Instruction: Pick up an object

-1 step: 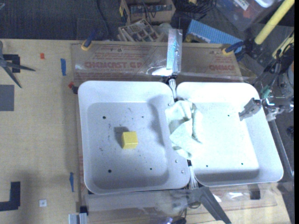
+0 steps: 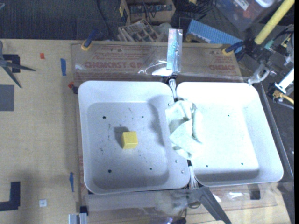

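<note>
You have two bins side by side on the bench. In the left bin a small block sits near the middle of the floor. A crumpled cloth lies draped over the seam where the bins meet, spilling mostly into the right bin. Behind both bins a clear sheet lies flat, with an upright strip standing behind the seam.

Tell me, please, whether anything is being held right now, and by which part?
Nothing is seen held. The yellow block lies alone on the left bin floor, and the white cloth drapes over the divide between the bins.
</note>
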`<state>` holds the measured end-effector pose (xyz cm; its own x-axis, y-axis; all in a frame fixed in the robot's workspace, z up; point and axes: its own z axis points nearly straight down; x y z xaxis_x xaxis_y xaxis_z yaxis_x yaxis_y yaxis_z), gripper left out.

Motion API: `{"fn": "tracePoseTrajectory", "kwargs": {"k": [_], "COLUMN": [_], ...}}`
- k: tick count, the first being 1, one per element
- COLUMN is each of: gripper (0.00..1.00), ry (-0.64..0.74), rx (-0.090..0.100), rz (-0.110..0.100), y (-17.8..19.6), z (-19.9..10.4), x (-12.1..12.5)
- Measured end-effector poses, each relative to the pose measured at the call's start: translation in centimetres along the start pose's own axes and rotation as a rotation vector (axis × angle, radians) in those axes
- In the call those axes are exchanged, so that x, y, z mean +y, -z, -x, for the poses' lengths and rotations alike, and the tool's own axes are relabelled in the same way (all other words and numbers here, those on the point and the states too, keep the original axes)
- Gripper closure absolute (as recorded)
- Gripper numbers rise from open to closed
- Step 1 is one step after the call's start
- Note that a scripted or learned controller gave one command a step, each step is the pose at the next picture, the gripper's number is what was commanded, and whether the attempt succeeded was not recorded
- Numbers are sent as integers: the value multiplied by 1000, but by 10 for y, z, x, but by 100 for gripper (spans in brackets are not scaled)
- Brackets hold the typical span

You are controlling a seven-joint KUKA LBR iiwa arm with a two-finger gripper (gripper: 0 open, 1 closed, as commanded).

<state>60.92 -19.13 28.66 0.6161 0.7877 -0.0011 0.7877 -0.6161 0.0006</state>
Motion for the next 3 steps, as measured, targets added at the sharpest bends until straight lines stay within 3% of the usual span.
{"fn": "tracePoseTrajectory", "kwargs": {"k": [1,2,3], "gripper": [0,0,100], "ry": [-437,-387,-388], "rx": [3,3,6], "rz": [1,-1,1], "y": [-200,-200,-188], "z": [-7,3,3], "x": [-20,-36,-35]}}
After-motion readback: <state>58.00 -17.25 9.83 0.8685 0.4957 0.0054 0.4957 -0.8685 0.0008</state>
